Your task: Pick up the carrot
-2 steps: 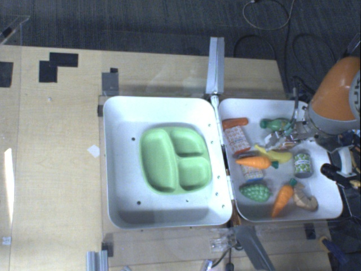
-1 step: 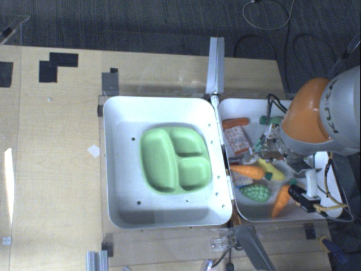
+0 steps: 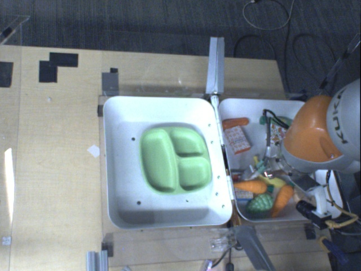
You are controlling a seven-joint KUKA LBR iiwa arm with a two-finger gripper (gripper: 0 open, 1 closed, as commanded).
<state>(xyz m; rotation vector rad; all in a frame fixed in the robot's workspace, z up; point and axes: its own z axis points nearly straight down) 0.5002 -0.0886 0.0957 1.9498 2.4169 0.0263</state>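
The carrot [image 3: 251,187], an orange tapered piece, lies flat near the front of the right bin [image 3: 248,109], close to the wall it shares with the left bin. A second orange piece [image 3: 282,199] lies slanted just to its right, beside a green knobbly item [image 3: 259,204]. My gripper [image 3: 269,171] hangs low over the bin's clutter, just above and right of the carrot, under the arm's orange band [image 3: 309,135]. The wrist hides much of the gripper, and nothing shows in its grasp.
The left bin [image 3: 121,151] holds a green divided tray [image 3: 174,158]. At the back of the right bin lie a reddish sausage [image 3: 236,122] and a small red-patterned packet [image 3: 239,139]. Cables trail behind the bench at top right.
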